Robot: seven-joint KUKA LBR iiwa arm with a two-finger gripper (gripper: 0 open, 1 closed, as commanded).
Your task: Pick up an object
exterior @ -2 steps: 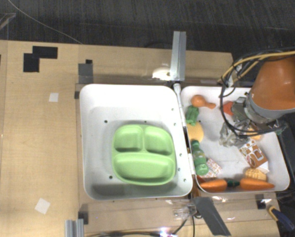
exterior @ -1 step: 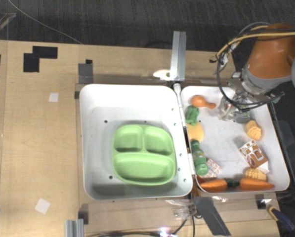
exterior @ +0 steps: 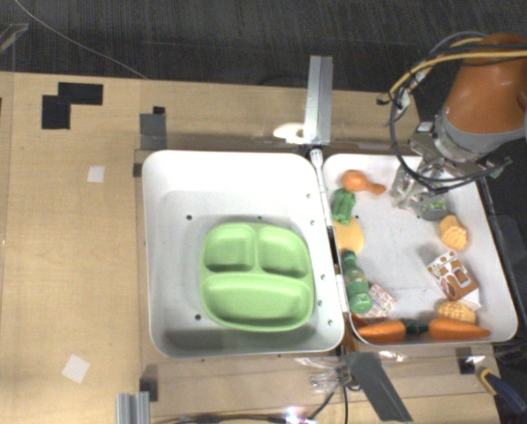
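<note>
Over right bin (exterior: 501,263), jaws (exterior: 422,197) just above a small greenish toy (exterior: 433,207); grip state impossible to tell. Best lowered straight, centred on it, clear of the drumstick (exterior: 360,182) nearby.

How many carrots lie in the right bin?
2: one carrot at the near edge, left of centre, and another carrot at the near right corner. More might hide under the tool.
</note>
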